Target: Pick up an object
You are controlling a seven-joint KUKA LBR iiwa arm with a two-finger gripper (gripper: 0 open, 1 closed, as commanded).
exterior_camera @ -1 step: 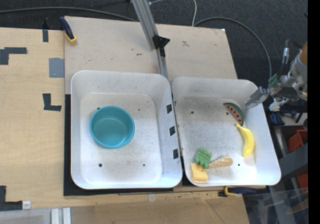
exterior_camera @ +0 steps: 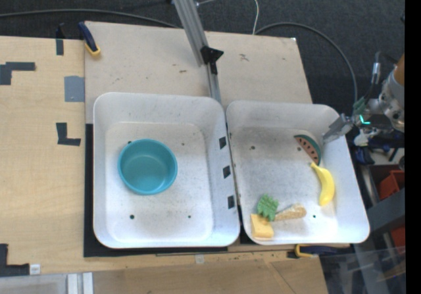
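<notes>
The right bin (exterior_camera: 276, 118) holds several small objects. A watermelon slice (exterior_camera: 308, 147) lies near its right wall, with a yellow banana (exterior_camera: 323, 184) just below it. A green leafy piece (exterior_camera: 267, 206), a tan bread stick (exterior_camera: 290, 213) and a yellow block (exterior_camera: 262, 227) sit at the front. In the left bin (exterior_camera: 105, 154) stands a teal bowl (exterior_camera: 147, 166). My gripper (exterior_camera: 337, 128) hangs over the right bin's upper right rim, just right of the watermelon slice, with nothing seen in it.
A grey metal pole (exterior_camera: 191, 16) slants down from the top to the divide between the bins. A blue and yellow clamp (exterior_camera: 89, 39) lies at the board's far left corner. Cables run along the back. Arm hardware (exterior_camera: 388, 108) crowds the right side.
</notes>
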